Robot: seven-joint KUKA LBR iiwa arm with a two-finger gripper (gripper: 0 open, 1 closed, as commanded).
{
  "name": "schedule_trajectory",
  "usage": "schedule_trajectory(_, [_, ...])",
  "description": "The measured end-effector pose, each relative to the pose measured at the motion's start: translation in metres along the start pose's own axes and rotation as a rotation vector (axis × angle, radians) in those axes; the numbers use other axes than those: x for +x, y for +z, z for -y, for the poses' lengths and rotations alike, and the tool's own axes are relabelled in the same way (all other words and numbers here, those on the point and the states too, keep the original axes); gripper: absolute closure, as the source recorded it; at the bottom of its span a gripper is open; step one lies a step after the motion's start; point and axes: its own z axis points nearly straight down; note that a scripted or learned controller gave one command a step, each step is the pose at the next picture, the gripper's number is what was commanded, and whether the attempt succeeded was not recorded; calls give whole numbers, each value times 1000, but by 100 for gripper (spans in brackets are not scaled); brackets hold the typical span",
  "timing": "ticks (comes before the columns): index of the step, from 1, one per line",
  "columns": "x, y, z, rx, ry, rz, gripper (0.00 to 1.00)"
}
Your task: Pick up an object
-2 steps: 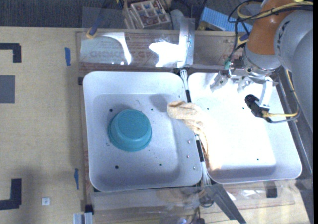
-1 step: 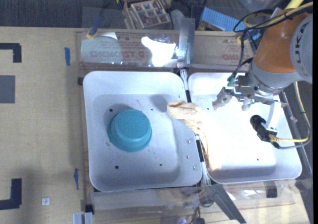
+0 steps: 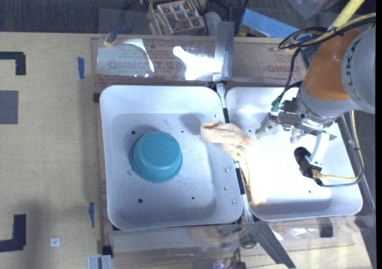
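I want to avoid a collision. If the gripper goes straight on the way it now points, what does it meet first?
The gripper points toward the picture's left, over the right bin. First in that line seems to be the tan cloth draped across the divide between the bins, though depth is unclear.

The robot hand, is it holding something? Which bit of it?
I can't tell. The gripper sits over the right bin, beside the tan cloth draped across the divider; no cloth visibly sits between its fingers.
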Motion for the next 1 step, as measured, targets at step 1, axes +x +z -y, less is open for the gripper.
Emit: schedule_trajectory(1, [67, -42, -3, -3, 33, 1, 0])
